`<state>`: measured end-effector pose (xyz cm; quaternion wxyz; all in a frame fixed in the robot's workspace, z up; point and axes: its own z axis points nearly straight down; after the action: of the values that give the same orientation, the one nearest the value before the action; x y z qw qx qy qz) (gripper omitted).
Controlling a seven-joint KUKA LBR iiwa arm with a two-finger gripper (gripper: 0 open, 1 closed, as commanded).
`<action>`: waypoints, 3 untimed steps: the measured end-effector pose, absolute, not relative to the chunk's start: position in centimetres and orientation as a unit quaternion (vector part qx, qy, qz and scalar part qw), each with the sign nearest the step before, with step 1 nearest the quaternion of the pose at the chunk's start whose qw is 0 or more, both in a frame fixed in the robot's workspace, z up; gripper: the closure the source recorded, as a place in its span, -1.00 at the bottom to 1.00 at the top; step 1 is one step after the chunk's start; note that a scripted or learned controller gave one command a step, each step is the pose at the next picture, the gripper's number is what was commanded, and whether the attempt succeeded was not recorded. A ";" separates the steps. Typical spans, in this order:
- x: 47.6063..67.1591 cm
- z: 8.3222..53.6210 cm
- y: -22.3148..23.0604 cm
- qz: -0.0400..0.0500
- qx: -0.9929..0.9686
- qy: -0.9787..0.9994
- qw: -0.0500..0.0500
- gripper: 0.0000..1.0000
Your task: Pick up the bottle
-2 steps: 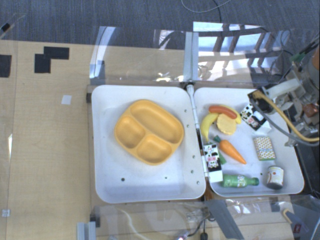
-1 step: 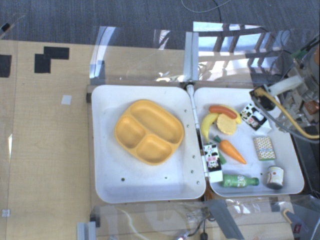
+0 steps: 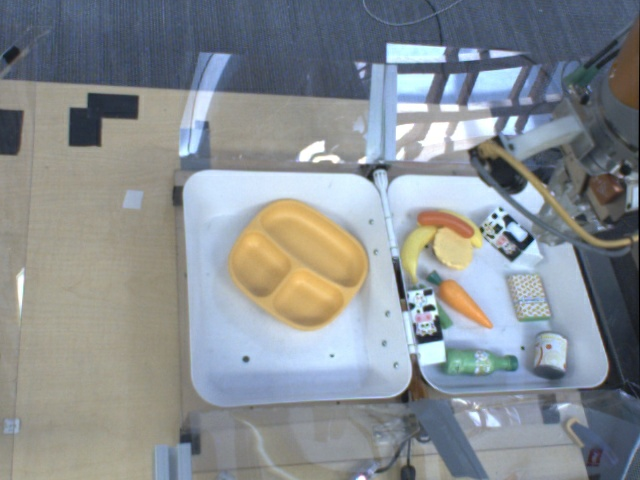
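Note:
The green bottle lies on its side near the front edge of the right bin, cap pointing right toward a small can. My gripper hangs at the end of the grey arm above the bin's far right corner, well away from the bottle and higher in the view. Cables and the wrist housing cover much of it. Nothing can be seen held in it.
The right bin also holds a banana, a sausage, a carrot, two cow-print cartons and a cracker box. A yellow divided plate sits in the left bin.

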<state>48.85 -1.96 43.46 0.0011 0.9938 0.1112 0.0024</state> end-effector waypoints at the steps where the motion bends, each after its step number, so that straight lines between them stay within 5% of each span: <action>1: 48.8 43.4 3.4 0.002 0.995 0.101 0.001 1.00; 2: 51.5 43.4 10.0 0.001 0.992 0.123 0.001 1.00; 3: 51.7 44.4 10.0 0.003 0.992 0.124 0.003 1.00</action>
<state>51.71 10.00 44.43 0.0026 0.9923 0.1238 0.0028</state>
